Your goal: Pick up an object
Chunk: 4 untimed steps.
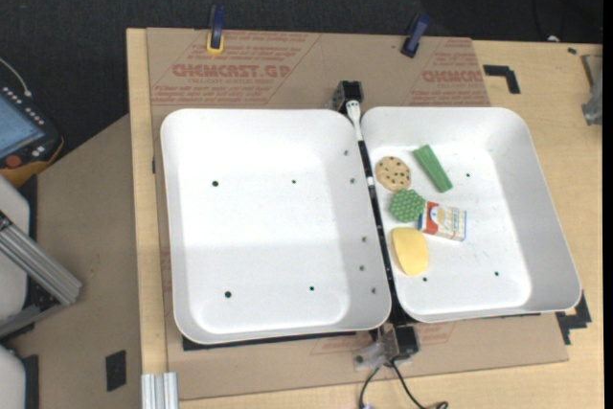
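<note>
Right bin (533, 198) holds five items bunched near its left wall, cookie (392, 172) beside green block (432, 168), green knobbly disc (406, 205) below cookie, small carton (444, 221) just beside disc, yellow piece (411, 251) lowest, left bin (259, 206) alongside on bench (144, 158)

Two white bins sit side by side, the left bin (259, 220) and the right bin (508, 206). Five small things lie in the right one: one round cookie (393, 172), one green bar (432, 168), one green knobbly ball (406, 205), one small printed carton (443, 221) and one yellow piece (411, 251). Two blue clamps (216, 26) (416, 34) grip the board's far edge.
</note>
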Each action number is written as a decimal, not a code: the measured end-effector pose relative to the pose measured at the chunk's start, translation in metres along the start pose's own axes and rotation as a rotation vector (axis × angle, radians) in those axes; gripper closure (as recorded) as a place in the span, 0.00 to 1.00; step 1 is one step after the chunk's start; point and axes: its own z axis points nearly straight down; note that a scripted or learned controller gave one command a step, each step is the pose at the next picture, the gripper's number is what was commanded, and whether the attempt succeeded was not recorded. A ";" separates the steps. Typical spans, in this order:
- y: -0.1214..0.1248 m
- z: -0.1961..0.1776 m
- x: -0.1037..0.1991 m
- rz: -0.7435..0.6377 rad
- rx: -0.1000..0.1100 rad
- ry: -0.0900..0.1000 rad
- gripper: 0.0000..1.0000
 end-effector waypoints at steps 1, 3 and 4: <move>-0.011 0.063 0.048 0.000 -0.002 0.000 1.00; -0.018 0.103 0.206 -0.003 -0.004 -0.001 1.00; 0.020 0.084 0.265 -0.002 -0.014 -0.001 1.00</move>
